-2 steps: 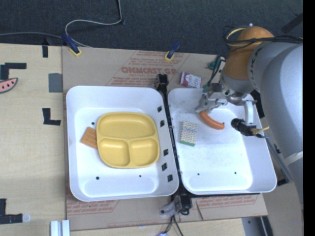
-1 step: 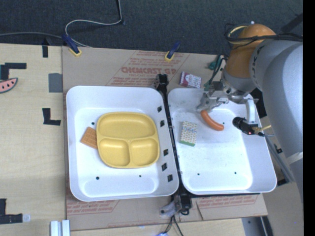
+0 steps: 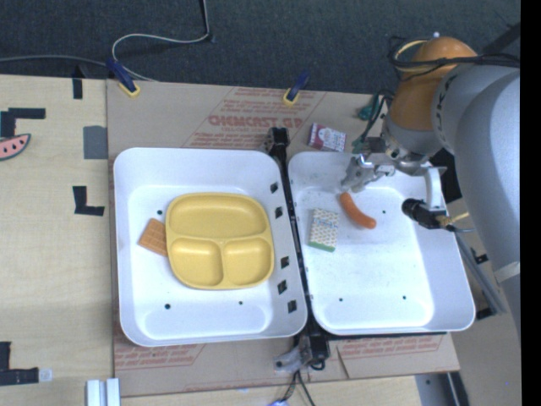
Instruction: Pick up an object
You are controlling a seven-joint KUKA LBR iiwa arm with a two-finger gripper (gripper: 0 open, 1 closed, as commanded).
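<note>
The metal two-finger pincer (image 3: 358, 176) hangs over the upper part of the right-hand shallow white plastic bin (image 3: 439, 307), in the upper right of the frame; whether it is apart or together I cannot tell, and nothing shows clamped in it. Just below it, slightly to the right, lies a small orange carrot-shaped toy (image 3: 358, 211), slanting on the bin floor. This looks like the approach step: the pincer sits near the carrot but apart from it, so the next move probably calls for lining up across the toy's narrow body and lowering. Left of the carrot rests a pale green-and-white speckled sponge block (image 3: 323, 228). In the left-hand white bin (image 3: 139, 315) sits a yellow three-compartment plastic plate (image 3: 221, 239), with a tan waffle-textured piece (image 3: 153, 237) tucked against its left edge.
</note>
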